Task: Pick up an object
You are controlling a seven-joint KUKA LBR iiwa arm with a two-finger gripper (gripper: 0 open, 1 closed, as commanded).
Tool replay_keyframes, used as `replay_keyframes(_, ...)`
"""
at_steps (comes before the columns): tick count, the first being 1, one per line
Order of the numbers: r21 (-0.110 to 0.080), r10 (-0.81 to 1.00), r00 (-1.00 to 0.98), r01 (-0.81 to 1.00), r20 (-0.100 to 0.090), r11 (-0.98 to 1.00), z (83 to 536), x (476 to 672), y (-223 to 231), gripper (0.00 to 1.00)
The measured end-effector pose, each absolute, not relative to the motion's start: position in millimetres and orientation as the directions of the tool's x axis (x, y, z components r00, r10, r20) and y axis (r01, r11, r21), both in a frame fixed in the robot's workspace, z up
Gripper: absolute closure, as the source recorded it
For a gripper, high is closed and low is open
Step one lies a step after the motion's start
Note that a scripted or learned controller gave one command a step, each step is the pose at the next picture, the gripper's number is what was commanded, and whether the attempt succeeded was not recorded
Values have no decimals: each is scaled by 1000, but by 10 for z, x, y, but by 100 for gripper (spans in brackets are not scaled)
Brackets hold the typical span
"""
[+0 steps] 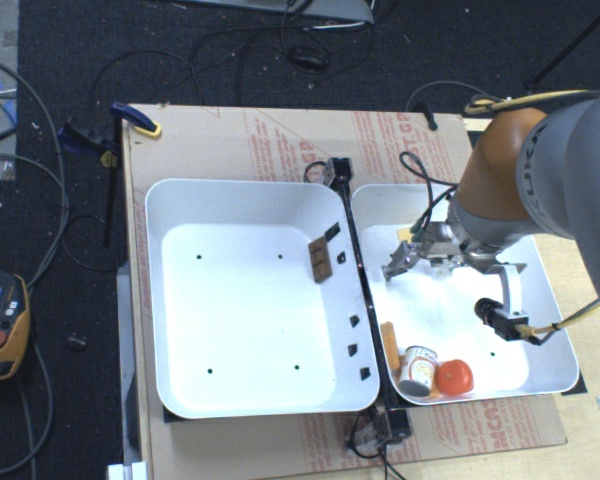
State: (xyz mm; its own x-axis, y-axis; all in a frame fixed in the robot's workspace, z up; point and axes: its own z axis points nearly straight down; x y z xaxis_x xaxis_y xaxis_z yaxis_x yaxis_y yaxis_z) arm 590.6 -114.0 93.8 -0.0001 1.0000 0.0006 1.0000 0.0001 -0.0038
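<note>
A brown chocolate-like bar (322, 259) is lying against the right wall of the left bin (180, 208), in the middle of the frame. Just right of it, the right bin (555, 363) is holding three things bunched in its lower left corner: an orange stick (389, 346) is lying along the left wall, a small can (417, 367) is resting on its side beside it, and a red-orange ball (455, 376) is sitting touching the can at the lower edge. Above them, in the upper part of that bin, the gripper (400, 265) is hanging well apart from the three objects, pointing toward the frame's left; I cannot tell how wide it is. The grey arm (550, 168) is reaching in from the right of the frame.
</note>
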Motion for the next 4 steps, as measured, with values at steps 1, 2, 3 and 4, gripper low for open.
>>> replay_keyframes(1, 1, 1000, 0, 1000, 0, 0, 1064, 5917, -1142, 100)
replay_keyframes(2, 4, 1000, 0, 1000, 0, 0, 1504, 5985, -1135, 100)
replay_keyframes(3, 5, 1000, 0, 1000, -1, 0, 2131, 6021, -1138, 100)
replay_keyframes(4, 4, 1000, 0, 1000, 0, 0, 2575, 5966, -1159, 100)
